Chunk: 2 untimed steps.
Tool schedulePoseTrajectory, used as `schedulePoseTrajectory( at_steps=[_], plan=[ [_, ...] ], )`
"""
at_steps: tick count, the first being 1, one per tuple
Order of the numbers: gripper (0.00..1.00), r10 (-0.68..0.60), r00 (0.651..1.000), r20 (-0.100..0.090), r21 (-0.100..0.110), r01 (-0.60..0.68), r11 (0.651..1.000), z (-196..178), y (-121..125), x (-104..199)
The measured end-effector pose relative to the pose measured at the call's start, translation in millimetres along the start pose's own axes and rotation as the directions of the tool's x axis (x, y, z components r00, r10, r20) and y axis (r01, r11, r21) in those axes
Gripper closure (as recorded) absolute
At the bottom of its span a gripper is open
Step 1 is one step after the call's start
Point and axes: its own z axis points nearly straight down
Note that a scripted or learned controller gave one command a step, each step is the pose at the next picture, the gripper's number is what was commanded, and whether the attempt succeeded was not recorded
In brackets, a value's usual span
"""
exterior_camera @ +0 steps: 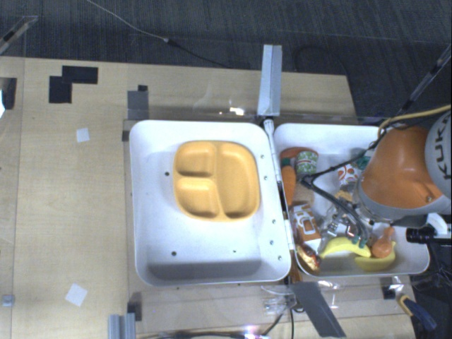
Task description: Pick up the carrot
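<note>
A grey arm with an orange band (399, 164) reached from the right of the picture over the cluttered bin (417, 263), one of two shallow white bins on a pale wooden surface (63, 210). The gripper (345, 226) hung low over the middle of the cluttered bin, in among the items. Tangled metal parts and cables masked its tip, so whether it was spread or closed could not be told, and nothing could be seen in its grasp.

The carrot (288, 183), the thing to be lifted, lay lengthwise inside the cluttered bin, tight against the wall it shares with the neighbouring bin. It looked untouched, and the gripper stood apart from it, nearer the bin's centre. Being pressed to the wall probably left little room to close on it from both sides.

Also inside the cluttered bin:
- a green-labelled can (306, 162) near the far wall, just beside the carrot's upper end
- a yellow banana (347, 248) along the near wall, just below the gripper
- a small reddish-orange fruit (383, 246) next to the banana
- a printed packet (305, 221) between the carrot and the gripper

Outside the cluttered bin, in the neighbouring bin (152, 189), sat a yellow divided plate (215, 179).
</note>
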Motion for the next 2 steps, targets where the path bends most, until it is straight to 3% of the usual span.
schedulePoseTrajectory(
  at_steps=[1,2],
  plan=[
    [1.0,-0.34,0.94,-0.015,-0.001,0.34,0.94,-17,-20,-6],
    [1.0,-0.681,0.732,-0.007,-0.009,0.681,0.732,1,-30,-14]
  ],
)
